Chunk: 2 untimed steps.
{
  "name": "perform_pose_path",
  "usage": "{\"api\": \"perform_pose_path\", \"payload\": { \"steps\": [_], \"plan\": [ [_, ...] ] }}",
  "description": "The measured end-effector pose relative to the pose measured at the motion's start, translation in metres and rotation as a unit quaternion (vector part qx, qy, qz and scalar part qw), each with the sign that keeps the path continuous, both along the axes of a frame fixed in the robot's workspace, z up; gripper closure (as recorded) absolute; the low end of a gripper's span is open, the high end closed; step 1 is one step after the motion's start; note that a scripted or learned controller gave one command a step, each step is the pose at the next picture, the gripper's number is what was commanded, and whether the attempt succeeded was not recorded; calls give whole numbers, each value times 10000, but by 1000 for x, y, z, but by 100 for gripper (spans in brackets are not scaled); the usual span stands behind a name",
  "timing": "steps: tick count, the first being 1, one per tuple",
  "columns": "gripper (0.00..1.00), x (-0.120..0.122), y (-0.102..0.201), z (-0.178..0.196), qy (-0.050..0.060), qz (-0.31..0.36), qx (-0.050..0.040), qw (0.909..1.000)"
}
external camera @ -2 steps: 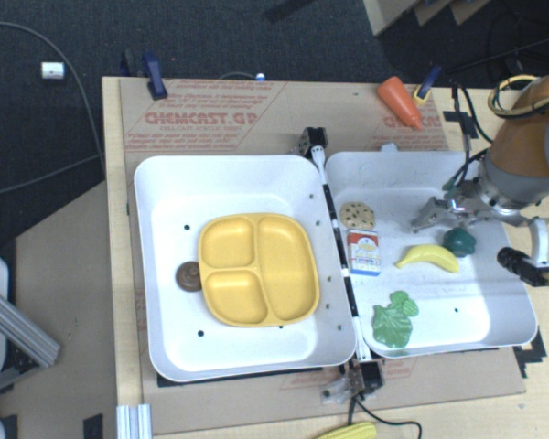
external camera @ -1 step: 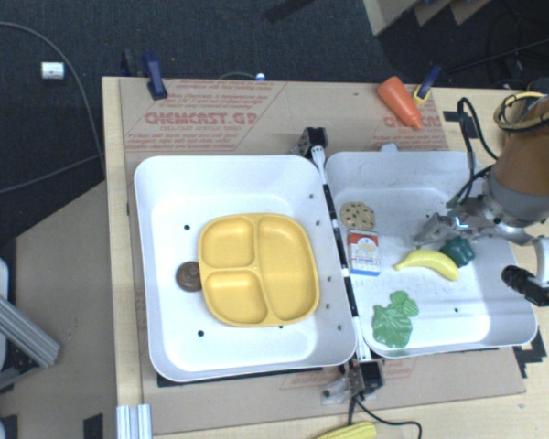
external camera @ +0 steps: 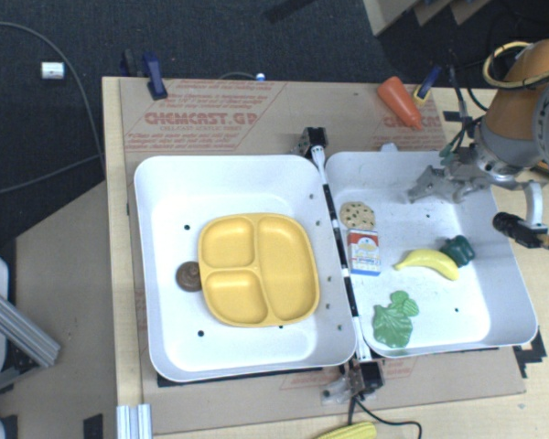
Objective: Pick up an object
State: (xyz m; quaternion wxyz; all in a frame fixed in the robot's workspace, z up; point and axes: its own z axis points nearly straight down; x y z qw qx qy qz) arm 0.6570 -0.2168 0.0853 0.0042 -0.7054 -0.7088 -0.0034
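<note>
Camera view showed us the pincer (external camera: 436,183), fingers spread, above bare bin floor, so we feared closing well short of the banana (external camera: 429,262).

A round brown cookie (external camera: 188,276) lies half hidden under the yellow compartment plate's (external camera: 258,269) left edge; the grey arm (external camera: 531,108) is cut off at right.

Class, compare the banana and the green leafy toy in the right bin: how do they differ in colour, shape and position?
The banana is yellow; the green leafy toy is green. The banana is a smooth, slim curve lying crosswise; the leafy toy is broad with lobed, ruffled edges. The banana sits mid-bin beside a dark green piece; the leafy toy lies nearer the bin's front edge. Both are toy foods resting on the floor of the right bin, apart from the gripper.
</note>
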Motion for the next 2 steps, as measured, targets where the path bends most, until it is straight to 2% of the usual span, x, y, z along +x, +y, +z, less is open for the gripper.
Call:
{"api": "perform_pose_path", "payload": {
  "steps": [1,2],
  "plan": [
    [0,-66,18,-1,0,-27,-50,10000],
    [0,-9,-1,24,-17,-18,-61,10000]
  ]
}}
